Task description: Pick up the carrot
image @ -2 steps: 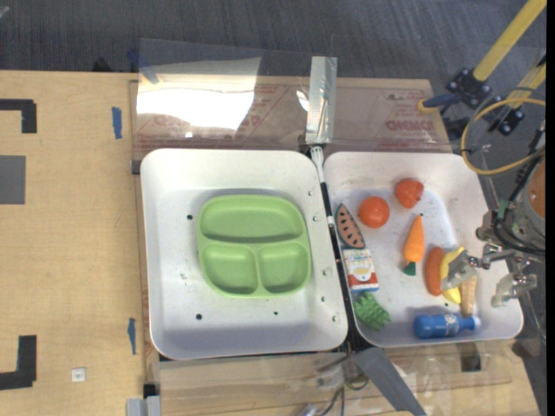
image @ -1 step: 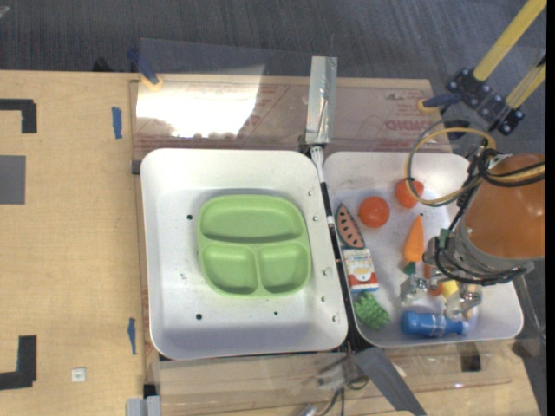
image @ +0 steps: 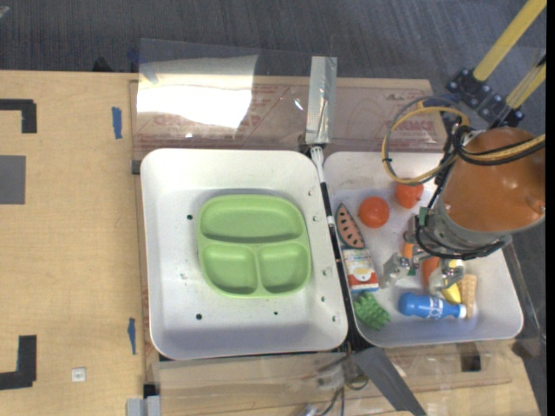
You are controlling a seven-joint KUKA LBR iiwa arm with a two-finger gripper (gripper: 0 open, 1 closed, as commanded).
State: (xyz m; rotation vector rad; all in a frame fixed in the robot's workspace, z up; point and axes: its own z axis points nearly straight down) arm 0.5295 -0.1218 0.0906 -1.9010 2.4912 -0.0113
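My claw (image: 427, 269) is hanging low in the right bin (image: 512, 319), fingers apparently closing on the carrot (image: 431, 267) at centre. A bottle (image: 431, 306) is crowding just below; the bin's right wall is leaving open floor beside me.

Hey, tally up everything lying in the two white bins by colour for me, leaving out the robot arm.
Green: 2, divided plate, leafy toy
Orange or red: 4, round ball, piece by arm, watermelon slice, piece at the gripper
Blue: 1, bottle
White: 1, carton
Tan: 1, cone-like piece
Total: 9
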